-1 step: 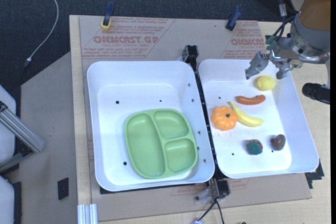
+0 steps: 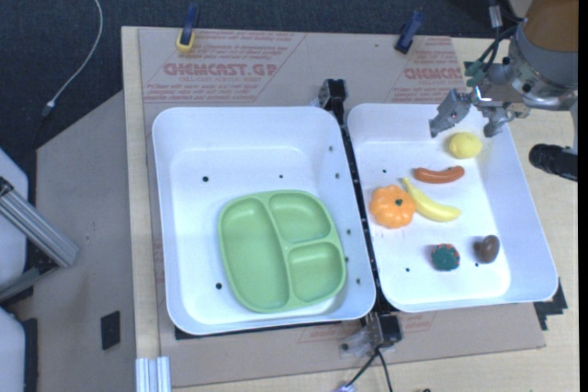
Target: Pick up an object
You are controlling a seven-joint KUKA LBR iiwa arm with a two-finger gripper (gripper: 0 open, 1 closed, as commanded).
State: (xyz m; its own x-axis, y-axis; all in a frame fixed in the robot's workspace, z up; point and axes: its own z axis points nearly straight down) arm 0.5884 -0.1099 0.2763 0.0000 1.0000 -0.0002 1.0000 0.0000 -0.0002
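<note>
The small round yellow toy lemon (image 2: 464, 145) lies in the right white plastic bin (image 2: 514, 275), near that bin's far edge. Just past it hangs the two-finger metal gripper (image 2: 469, 117), fingers spread and pinching nothing — one finger to the lemon's left, the other at its upper right. The lemon sits just toward the camera from the midpoint between them; being round, it offers no long axis to align with. Toward the camera from the lemon lie a red-orange toy sausage (image 2: 438, 174), a yellow toy banana (image 2: 430, 204) and an orange toy pumpkin (image 2: 392, 207) — all apart from it.
</note>
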